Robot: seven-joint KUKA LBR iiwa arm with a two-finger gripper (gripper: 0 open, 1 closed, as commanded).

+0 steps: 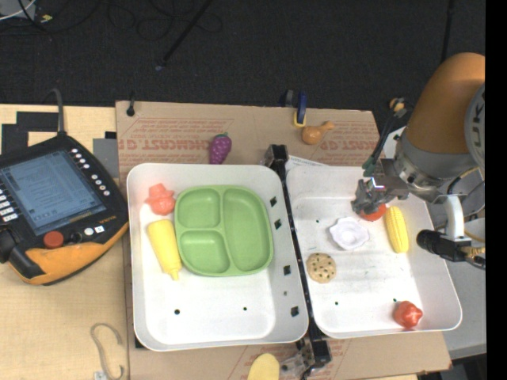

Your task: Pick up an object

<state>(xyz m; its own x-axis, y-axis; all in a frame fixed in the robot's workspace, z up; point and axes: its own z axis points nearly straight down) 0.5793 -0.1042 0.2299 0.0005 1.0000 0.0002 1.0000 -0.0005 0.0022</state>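
Where the grey arm with its orange band (450,105) reaches in from the right, the dark two-finger pincer (371,203) hangs low over the far part of the right shallow white bin (444,307), and it sits right over a small red-orange object (375,211) whose edge peeks out beneath it; whether that object is gripped I cannot tell, nor whether the pincer is wide or narrow, since its tips merge into a dark mass. Just beside it, toward the bin's right edge, lies a yellow plastic corn cob (396,229), and just in front of the pincer lies a small crumpled white cup-like piece (348,233). Nearer the bin's left edge rests a round tan chocolate-chip cookie (321,267), and close to the near right corner sits a red plastic strawberry-like fruit (408,313). Across the black divider, the left shallow white bin (206,323) carries a green plastic three-compartment plate (223,231) in its far half, with a yellow plastic squeeze bottle (165,246) along the plate's left side and a pink-orange knobbly toy (159,199) in the far left corner. On the cardboard sheet (182,137) behind the bins lie a purple toy bunch of grapes (219,147) and an orange-tan pear-shaped toy (315,132). At the desk's left edge rests a grey and orange control pendant with a screen (51,204), and a yellow rounded object (264,366) sits at the near edge of the cardboard.
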